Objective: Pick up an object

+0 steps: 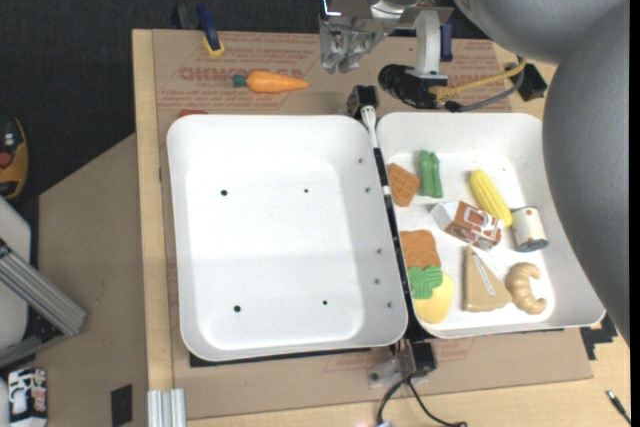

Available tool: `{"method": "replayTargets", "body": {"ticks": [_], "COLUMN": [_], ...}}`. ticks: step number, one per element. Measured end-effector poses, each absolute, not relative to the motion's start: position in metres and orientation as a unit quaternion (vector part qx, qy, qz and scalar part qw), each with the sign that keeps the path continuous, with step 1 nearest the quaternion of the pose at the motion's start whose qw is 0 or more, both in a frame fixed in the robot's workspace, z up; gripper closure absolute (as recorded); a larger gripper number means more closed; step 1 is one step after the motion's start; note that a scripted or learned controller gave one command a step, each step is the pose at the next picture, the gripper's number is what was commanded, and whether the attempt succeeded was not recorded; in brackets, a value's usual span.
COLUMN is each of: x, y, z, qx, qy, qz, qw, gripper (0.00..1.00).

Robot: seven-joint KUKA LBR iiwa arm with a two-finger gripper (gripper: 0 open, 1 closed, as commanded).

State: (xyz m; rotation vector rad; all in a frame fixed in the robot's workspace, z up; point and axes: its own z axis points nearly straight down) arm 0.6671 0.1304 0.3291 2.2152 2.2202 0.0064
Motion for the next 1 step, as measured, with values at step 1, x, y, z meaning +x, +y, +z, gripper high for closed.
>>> {"method": "replayTargets", "body": {"ticks": [1], "x": [0.6371], "y": [0.2019], "z": [0.2689], "qx": [0.705], "qy": [0.710], "qz": [-0.0030], "qw": [-0.003], "gripper": [1.00]}}
